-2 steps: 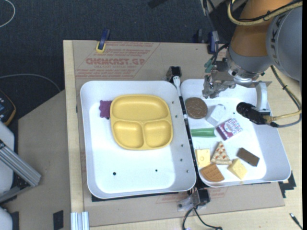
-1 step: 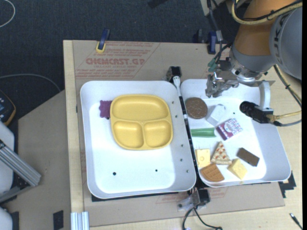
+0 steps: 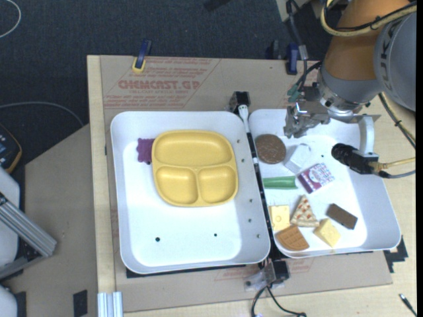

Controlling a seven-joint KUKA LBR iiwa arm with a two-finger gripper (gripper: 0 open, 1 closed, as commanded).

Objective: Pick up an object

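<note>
We see the gripper hovering at the right bin's back-left corner, just beside a brown disc (cookie, perhaps). Fingers too blurred; can't tell if spread or closed. Yellow divided plate sits w/ purple item in left bin.
</note>
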